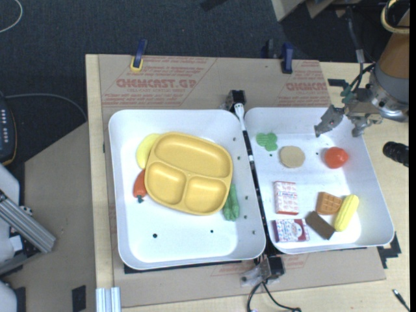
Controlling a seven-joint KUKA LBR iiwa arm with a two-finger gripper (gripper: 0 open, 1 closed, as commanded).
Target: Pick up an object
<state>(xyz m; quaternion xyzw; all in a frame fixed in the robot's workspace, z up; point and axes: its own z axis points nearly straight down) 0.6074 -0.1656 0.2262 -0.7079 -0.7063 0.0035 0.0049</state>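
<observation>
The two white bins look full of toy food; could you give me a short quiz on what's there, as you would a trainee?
1. True or false: the yellow divided tray lies in the left bin.
2. Which item lies nearest the pincer? A) corn cob B) red tomato C) green pepper
3. Fill in: the round tan cookie sits in the ___ bin.

Key: 1 true; 2 B; 3 right. The pincer hangs open over the right bin's far edge, holding nothing.
</observation>
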